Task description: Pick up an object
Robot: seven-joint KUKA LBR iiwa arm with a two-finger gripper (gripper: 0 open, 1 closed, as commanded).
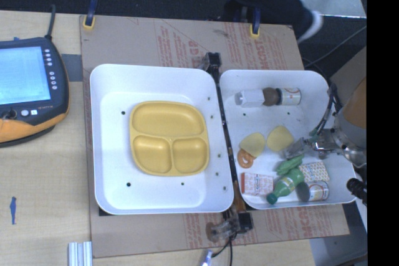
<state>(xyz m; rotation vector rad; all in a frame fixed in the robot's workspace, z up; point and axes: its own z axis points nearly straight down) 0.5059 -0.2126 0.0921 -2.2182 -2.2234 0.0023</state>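
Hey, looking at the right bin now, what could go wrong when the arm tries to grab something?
1. The gripper sits over a tight cluster: green bottle, small can, patterned packet. It might pinch two things or knock one away.
2. It works close to the right bin's wall, so a finger may hit the rim.
3. The clear bottle lies on its side and may roll if bumped.

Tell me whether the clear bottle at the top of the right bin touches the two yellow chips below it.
Apart. The camera view shows bare white bin floor between the clear bottle and the yellow chips.
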